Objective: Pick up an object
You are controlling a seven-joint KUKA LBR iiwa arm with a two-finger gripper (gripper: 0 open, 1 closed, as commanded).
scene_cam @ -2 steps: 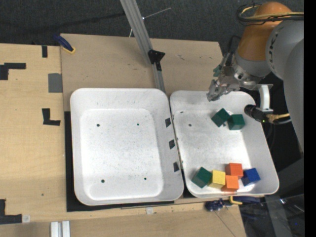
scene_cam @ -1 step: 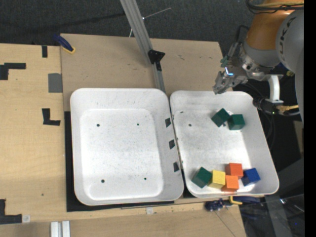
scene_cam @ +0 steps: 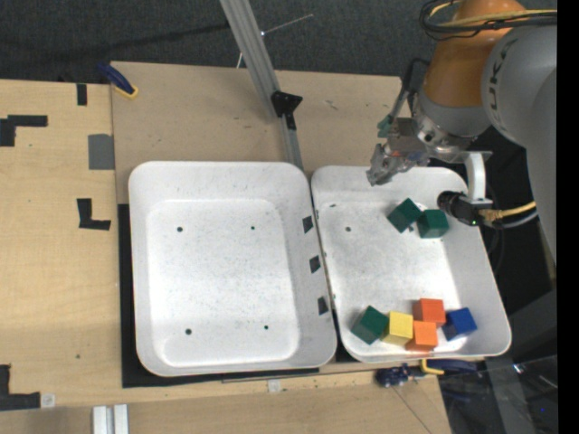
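End effector (scene_cam: 384, 168) hangs over the right bin's (scene_cam: 470, 269) far rim, nothing in it, and I cannot tell its state; this looks like the approach step. Two green blocks (scene_cam: 417, 218) lie just beside it, so next it should descend onto one

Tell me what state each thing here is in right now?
Grey metal end effector: above the right bin's far edge, holding nothing visible.
Two dark green blocks: touching, loose in shallow white right bin.
Five coloured blocks: clustered at near edge.
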